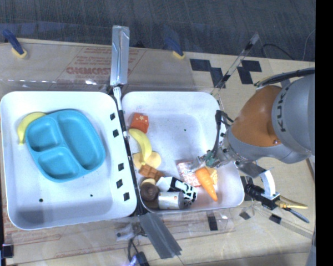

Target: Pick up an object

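My gripper (210,160) is low in the right bin (172,107), near its right wall, just above the top end of an orange carrot (208,185). A pink packet (186,169) lies right beside the carrot on its left. The grey arm with its orange band (255,123) reaches in from the right and hides the bin's right rim. Along the right bin's left side lie a red block (140,121), a yellow banana (141,142), brown bread-like pieces (150,172), a black-and-white cow toy (183,188) and a silver can (167,200).
The left bin (16,204) holds a blue divided plate (65,143) with a yellow banana (25,124) poking out from under its upper left. A metal divider post (119,54) stands between the bins at the back.
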`<state>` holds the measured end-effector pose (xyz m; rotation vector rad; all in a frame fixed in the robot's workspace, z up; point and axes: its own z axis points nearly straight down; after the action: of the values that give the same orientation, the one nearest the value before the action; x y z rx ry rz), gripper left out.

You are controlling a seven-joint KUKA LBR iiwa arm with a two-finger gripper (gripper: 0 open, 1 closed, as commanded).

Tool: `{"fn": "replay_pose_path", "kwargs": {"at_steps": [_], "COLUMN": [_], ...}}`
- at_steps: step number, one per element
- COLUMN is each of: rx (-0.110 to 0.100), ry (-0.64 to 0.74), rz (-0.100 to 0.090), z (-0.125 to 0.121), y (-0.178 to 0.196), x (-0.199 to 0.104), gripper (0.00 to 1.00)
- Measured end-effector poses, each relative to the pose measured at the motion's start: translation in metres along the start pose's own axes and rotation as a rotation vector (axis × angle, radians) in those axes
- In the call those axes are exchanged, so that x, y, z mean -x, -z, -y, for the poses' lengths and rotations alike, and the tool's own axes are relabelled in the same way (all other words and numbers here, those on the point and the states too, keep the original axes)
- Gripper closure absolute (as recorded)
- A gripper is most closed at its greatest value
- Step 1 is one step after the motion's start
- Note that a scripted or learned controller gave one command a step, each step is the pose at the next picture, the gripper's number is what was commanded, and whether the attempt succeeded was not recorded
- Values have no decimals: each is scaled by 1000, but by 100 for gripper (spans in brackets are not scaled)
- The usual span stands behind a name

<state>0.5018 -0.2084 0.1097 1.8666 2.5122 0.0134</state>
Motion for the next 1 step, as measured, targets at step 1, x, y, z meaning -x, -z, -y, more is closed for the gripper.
{"fn": "replay_pose_path", "kwargs": {"at_steps": [1], "rx": [-10], "ry": [-27], "rz": [-4], "z": [-64], "y": [85], "x": [-30], "gripper": [100]}}
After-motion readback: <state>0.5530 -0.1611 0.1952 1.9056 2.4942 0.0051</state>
